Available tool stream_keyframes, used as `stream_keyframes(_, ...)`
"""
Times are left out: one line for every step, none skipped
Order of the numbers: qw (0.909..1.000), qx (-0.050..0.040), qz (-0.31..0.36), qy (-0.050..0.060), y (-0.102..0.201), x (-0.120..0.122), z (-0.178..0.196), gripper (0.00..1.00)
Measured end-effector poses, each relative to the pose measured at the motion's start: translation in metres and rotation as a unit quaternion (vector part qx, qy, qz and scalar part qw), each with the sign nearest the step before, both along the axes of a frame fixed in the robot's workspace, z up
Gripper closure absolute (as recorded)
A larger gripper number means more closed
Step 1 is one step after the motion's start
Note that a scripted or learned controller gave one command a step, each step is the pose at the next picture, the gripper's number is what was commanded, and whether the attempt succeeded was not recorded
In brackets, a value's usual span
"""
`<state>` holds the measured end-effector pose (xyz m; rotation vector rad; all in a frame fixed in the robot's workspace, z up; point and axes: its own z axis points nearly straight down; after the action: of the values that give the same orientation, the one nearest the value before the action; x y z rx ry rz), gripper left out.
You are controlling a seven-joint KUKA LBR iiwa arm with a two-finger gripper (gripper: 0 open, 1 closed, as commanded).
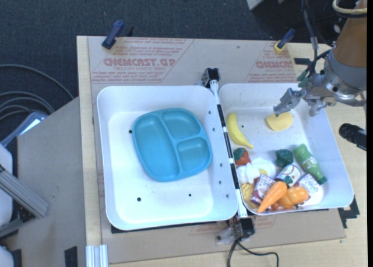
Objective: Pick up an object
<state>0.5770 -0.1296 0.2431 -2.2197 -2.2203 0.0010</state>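
My gripper [301, 106] hangs over the back of the right bin [338, 161], its two grey fingers spread apart with nothing between them. A pale yellow round piece [280, 122] lies just below and left of the fingertips. A banana [237, 130] rests near the bin's left wall. Toward the front sit a strawberry [241, 156], a dark green piece [284, 157], a green bottle [309, 164], a carrot [271, 196] and several small packets in a pile.
The left bin [111, 161] holds a blue divided plate [172, 143]. A black clamp bar [222, 129] runs between the two bins. Blue clips [112, 34] stand at the board's back corners. Cables lie on the floor at left.
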Motion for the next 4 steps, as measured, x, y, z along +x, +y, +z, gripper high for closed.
stream_keyframes(1.0000, -0.0003, -0.001, 0.001, -0.066, 0.020, -0.139, 0.00)
stream_keyframes(1.0000, -0.0004, 0.001, -0.001, -0.048, 0.081, -0.158, 0.00)
stream_keyframes(1.0000, -0.0015, 0.001, -0.003, -0.048, 0.081, -0.147, 1.00)
stream_keyframes(1.0000, -0.0016, 0.001, -0.003, -0.048, 0.081, -0.148, 0.00)
